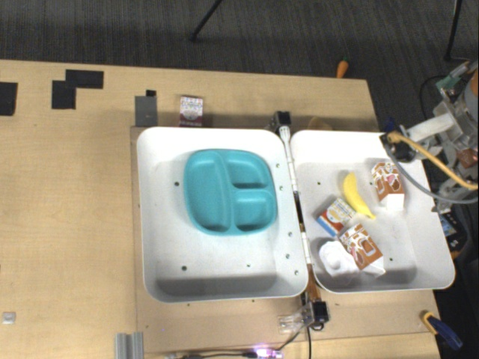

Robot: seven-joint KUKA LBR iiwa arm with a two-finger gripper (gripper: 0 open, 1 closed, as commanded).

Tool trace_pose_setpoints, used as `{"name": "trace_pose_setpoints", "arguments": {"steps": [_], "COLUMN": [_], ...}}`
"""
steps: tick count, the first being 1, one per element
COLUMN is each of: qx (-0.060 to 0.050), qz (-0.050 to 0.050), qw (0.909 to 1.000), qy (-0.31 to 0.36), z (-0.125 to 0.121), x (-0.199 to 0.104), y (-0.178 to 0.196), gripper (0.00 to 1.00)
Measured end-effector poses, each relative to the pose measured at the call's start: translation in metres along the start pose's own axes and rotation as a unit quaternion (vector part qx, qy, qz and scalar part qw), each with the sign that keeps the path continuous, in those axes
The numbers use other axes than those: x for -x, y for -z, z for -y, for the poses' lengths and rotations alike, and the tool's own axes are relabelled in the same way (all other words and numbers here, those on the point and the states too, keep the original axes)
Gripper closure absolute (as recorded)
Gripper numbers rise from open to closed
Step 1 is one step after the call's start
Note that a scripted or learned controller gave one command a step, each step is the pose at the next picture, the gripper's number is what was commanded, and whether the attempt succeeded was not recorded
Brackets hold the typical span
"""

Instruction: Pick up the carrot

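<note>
My arm point(449, 129) hangs at the right bin's point(419, 275) edge, gripper state impossible to tell; the carrot may lie under cartons point(361, 247), so I risk seizing the banana point(357, 194)

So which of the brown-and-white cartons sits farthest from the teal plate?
The carton by the right bin's far right wall, just beyond the banana. The other lies near the front, beside the white cup.

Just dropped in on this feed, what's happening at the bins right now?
The arm sits at the right edge of the view, beside the right bin, and nothing is seen held. That bin holds a banana, small cartons and a white item. The left bin holds a teal divided plate. I can't make out a carrot in either bin, so the pick looks not yet started.
</note>
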State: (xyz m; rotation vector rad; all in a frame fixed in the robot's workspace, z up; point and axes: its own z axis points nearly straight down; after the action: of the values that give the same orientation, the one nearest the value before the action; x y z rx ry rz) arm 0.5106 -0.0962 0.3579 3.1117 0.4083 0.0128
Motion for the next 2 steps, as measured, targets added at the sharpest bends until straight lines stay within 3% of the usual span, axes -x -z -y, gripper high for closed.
{"name": "trace_pose_setpoints", "arguments": {"steps": [1, 2], "qx": [-0.003, 0.000], "qz": [0.004, 0.001], "qw": [0.9997, 1.0000], "qy": [-0.023, 0.010], "z": [0.036, -0.029], "x": [-0.002, 0.031], "y": [-0.010, 0.032], "gripper": [0.00, 0.00]}}
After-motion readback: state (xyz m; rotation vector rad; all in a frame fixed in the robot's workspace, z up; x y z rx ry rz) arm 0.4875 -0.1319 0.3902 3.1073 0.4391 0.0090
